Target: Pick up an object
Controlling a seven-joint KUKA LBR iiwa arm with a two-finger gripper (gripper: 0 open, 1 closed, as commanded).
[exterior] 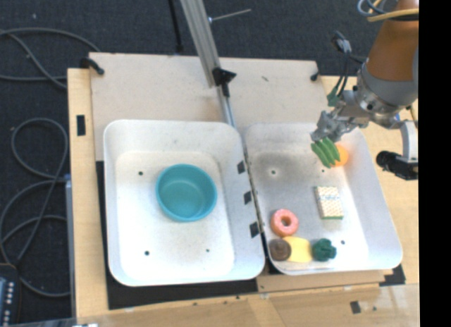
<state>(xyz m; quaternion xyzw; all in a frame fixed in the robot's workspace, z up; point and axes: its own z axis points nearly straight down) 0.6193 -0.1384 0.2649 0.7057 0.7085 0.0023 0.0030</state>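
My gripper (327, 135) hangs over the back right part of the right bin (373, 199). A green ridged object (325, 152) sticks out from between its fingers, and the gripper is shut on it. An orange ball (342, 155) lies just right of the green object, partly behind it. Toward the front of the same bin lie a pale speckled block (330, 201), a pink ring (285, 222), a brown round piece (280, 249), a yellow block (300, 249) and a dark green lump (323, 249).
The left bin (127, 248) holds a teal bowl (186, 192). A slanted metal post (204, 33) rises behind the ridge between the bins. Black cables lie on the dark floor at the left.
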